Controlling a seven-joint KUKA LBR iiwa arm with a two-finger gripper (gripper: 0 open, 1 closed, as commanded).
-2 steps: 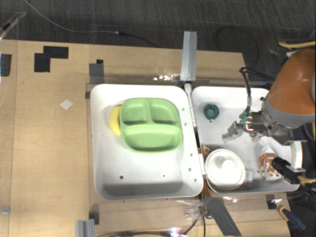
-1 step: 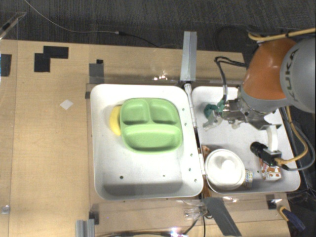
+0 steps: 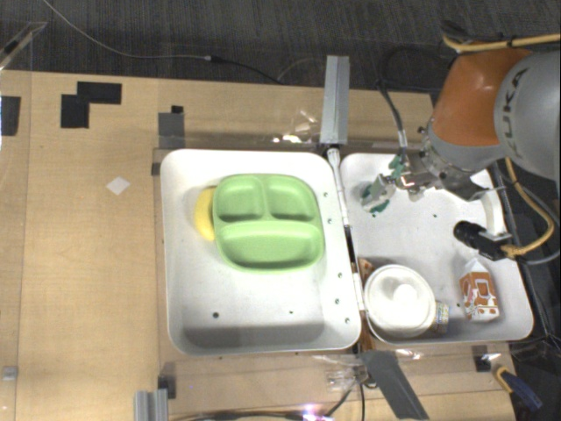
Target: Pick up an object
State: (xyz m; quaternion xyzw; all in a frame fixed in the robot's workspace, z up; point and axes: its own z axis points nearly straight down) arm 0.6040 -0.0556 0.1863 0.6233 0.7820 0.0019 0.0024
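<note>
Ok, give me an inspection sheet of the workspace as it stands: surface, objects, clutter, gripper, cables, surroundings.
Surface: left bin and right bin, white, side by side on a wooden bench.
Job's things: green divided plate in the left bin, with a yellow object partly hidden at its left edge; white bowl and orange-and-white packet in the right bin.
Clutter: small item beside the bowl, too small to identify.
Grippers: gripper over the right bin's far left corner, apart from bowl and packet.
Cables: thin cable on the dark floor; black cables by the arm.
Surroundings: black marks on the bench.
</note>
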